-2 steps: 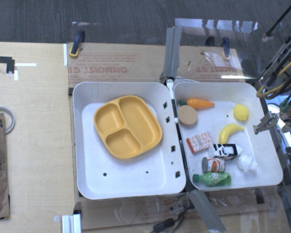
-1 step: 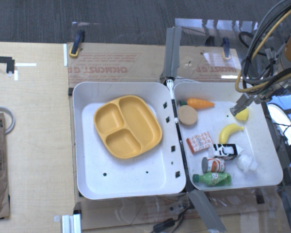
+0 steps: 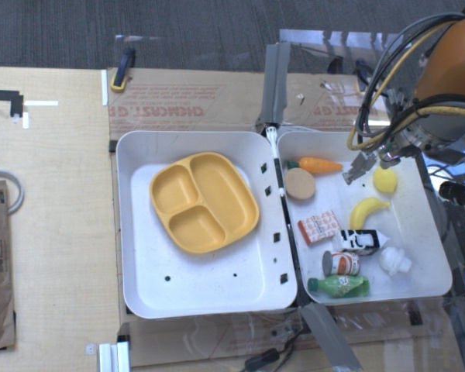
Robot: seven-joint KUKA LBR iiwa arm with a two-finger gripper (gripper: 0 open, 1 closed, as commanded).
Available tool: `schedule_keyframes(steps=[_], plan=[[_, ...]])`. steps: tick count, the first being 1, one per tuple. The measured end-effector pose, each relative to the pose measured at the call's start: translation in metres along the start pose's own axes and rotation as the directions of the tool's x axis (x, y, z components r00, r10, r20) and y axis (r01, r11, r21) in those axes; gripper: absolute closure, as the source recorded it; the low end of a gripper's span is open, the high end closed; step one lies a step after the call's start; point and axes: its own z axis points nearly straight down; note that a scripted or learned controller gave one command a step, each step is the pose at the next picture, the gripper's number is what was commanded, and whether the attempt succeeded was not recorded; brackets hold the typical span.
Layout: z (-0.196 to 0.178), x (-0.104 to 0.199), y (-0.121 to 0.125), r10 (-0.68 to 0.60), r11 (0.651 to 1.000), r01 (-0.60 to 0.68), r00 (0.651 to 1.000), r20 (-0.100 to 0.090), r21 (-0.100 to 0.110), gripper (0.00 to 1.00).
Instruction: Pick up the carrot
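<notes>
Flanking two white bins (image 3: 139, 285), a pale wooden bench (image 3: 54, 231) meets grey carpet (image 3: 139, 14).

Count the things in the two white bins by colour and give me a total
Yellow: 3, the divided plate, the lemon, the banana
Orange: 1, the carrot
Tan: 1, the round disc
Green: 1, the bottle
Red and white: 2, the carton, the can
White: 2, the black-marked piece, the small piece
Total: 10

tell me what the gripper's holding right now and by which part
Nothing. The gripper hangs above the right bin, just right of the carrot, which lies untouched at the bin's back.
</notes>
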Motion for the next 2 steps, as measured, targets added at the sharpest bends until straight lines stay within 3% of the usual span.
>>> schedule_keyframes(steps=[1,2], plan=[[-0.003,-0.032,0.029,-0.076,0.997,0.076,0.997,0.002,-0.002,0.00],[0.031,-0.016,0.058,-0.438,0.899,0.438,0.899,0.002,-0.002,0.00]])
